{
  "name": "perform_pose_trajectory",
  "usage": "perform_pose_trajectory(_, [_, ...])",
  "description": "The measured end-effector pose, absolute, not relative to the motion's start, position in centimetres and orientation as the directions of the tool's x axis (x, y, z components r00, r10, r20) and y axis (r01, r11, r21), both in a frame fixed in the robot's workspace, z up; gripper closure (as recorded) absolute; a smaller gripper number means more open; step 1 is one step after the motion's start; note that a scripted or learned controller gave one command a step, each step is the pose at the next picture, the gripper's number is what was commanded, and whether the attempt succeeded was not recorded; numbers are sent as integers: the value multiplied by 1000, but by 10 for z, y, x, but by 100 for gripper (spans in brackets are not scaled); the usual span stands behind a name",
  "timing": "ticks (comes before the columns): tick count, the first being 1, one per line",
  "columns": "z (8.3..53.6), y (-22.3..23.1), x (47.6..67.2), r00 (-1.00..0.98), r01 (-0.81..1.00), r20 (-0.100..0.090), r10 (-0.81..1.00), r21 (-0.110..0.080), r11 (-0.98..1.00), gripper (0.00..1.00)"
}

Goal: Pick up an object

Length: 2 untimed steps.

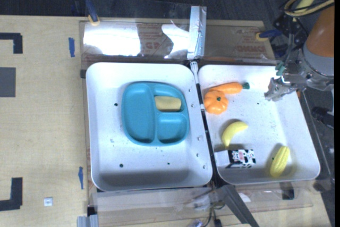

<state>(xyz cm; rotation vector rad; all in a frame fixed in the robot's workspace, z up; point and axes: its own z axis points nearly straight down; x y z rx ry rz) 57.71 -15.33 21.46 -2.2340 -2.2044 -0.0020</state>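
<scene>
The right bin (pixel 297 130) holds an orange carrot (pixel 228 88), a small orange pumpkin (pixel 215 102), a yellow banana (pixel 233 131), a yellow lemon-like fruit (pixel 279 160) and a small black-and-white cow-patterned item (pixel 241 157). My gripper (pixel 277 89) hangs over the bin's upper right part, to the right of the carrot and apart from every object. Nothing shows between its fingers.
The left bin (pixel 106 162) carries a blue divided plate (pixel 154 112) with a yellowish piece (pixel 168 103) in its upper right compartment. A shiny transparent panel (pixel 143 34) stands behind the bins. Cables (pixel 300 2) hang at the upper right.
</scene>
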Motion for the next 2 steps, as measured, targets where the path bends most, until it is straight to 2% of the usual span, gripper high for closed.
perform_pose_trajectory(1, [184,-142,590,104,995,2,995,-7,-104,100])
perform_pose_trajectory(2, [218,-220,544,-184,983,1,983,-1,184,100])
